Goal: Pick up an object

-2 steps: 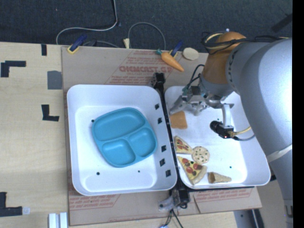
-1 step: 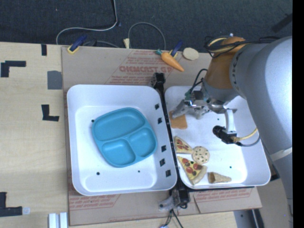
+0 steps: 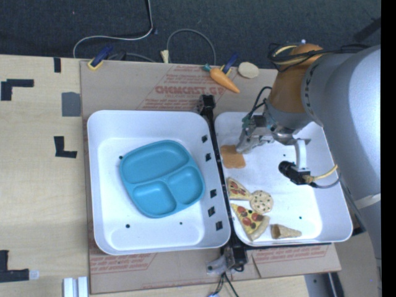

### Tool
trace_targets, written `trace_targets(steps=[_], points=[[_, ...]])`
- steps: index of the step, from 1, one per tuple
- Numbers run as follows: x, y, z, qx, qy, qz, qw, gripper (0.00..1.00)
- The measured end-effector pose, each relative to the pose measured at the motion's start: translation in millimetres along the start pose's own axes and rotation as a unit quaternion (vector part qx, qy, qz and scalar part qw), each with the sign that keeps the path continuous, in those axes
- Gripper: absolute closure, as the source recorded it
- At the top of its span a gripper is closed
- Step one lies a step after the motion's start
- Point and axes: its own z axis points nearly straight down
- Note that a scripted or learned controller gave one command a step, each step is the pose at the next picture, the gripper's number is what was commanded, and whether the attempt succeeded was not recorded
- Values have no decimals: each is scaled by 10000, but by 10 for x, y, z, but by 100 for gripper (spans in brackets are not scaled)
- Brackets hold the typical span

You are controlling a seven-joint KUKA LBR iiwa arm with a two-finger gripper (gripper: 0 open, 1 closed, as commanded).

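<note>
Camera view puts the gripper (image 3: 247,142) low in the right bin (image 3: 322,193), just right of the toast (image 3: 232,159) by the bin's left wall; whether its fingers are spread or closed cannot be told.

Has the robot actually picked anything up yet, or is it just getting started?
Nothing looks lifted yet. The gripper is down in the right bin, right at a tan toast-like piece that lies on the floor. The pizza slices and cookie lie untouched. Grasping and lifting are left.
</note>
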Motion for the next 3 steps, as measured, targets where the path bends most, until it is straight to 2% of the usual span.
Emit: trace_targets(steps=[1, 3], points=[[0, 0, 1, -2, 0, 0, 10000, 0], [22, 102, 114, 26, 9, 6, 10000, 0]])
